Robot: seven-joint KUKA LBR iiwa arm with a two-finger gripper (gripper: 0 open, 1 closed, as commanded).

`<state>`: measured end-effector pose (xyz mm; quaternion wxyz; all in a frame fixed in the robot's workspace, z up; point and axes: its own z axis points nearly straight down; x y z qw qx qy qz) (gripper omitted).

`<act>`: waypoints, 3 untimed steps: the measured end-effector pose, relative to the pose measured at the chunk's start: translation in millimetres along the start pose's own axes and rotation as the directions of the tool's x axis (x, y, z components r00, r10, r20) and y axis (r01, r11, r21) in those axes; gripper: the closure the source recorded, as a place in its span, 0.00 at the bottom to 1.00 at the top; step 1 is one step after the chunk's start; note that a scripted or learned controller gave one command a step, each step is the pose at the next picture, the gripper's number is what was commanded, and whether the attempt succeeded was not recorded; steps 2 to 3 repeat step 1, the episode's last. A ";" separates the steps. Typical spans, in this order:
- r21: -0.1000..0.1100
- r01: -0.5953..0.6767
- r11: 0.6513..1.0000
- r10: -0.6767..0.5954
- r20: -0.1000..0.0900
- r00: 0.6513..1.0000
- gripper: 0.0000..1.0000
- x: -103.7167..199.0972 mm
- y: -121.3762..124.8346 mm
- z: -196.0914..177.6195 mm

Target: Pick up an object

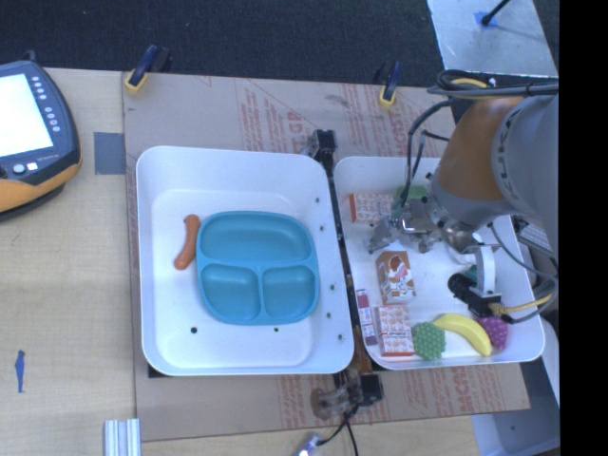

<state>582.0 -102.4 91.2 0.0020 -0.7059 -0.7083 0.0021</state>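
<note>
1. Two white bins are set side by side on the bench; the left bin [152, 255] and right bin [532, 345] are split by a dark rail [338, 245].
2. The arm [494, 155] is seen over the right bin's upper right part, entering from the right.
3. The gripper [404, 228] is hung low over the upper middle of the right bin, just above a small carton [395, 275]. Whether it is clenched or released cannot be told; nothing is seen between its tips.
4. A second carton [394, 331] is laid near the front-left corner, close to the rail.
5. A green piece [427, 340], a banana [465, 332] and a purple piece [496, 331] are lined along the front edge, touching or nearly so.
6. A red-white pack [366, 207] is laid at the right bin's upper left, beside the rail.
7. Bare floor is left in the middle of the right bin, between the cartons and a black cable fitting [475, 293].
8. In the left bin, a blue tray [256, 264] is centred, with an orange sausage [187, 241] just at its left edge. Wide bare margins are left all round.
</note>
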 end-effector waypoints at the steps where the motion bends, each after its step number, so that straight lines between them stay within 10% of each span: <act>1: 0.003 0.000 1.000 0.000 0.000 1.000 1.00 -1.1 -0.3 -10.1; 3: 0.003 0.000 1.000 0.000 0.000 1.000 1.00 -1.1 -0.3 -10.1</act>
